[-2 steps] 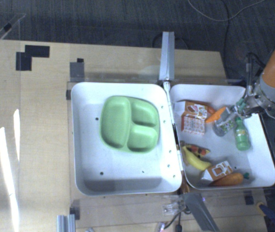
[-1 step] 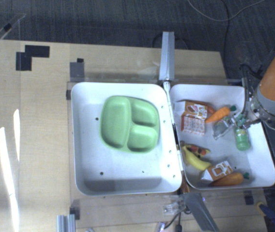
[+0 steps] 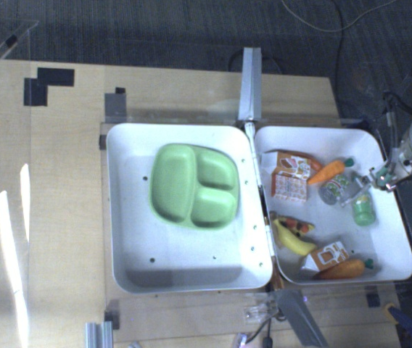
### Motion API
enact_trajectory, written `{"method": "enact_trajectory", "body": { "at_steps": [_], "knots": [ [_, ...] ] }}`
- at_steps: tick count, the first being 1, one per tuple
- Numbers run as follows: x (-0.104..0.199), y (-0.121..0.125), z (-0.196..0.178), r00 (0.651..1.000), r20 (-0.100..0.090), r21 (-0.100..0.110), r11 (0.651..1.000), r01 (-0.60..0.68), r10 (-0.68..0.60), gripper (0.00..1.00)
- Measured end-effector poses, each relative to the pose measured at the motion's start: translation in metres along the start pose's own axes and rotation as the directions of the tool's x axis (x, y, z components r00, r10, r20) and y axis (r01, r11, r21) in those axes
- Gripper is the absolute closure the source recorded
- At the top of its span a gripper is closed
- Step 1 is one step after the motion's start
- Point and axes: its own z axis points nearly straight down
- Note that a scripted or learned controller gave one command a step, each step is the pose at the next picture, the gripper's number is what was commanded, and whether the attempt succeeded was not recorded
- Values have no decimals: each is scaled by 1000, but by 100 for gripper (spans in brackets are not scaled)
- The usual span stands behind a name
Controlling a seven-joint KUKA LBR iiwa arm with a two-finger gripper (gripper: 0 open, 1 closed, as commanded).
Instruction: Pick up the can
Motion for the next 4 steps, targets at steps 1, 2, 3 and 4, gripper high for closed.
{"method": "enact_trajectory", "body": {
  "at_steps": [1,2,3,4],
  "knots": [
    [17,-23,152,994,4,-5,994,112,-112,0],
    [-28,48,152,973,3,-4,973,232,-232,0],
    [-36,111,155,923,-32,33,923,384,-383,0],
    [-44,122,157,965,-68,53,965,257,-254,0]
  ]
}}
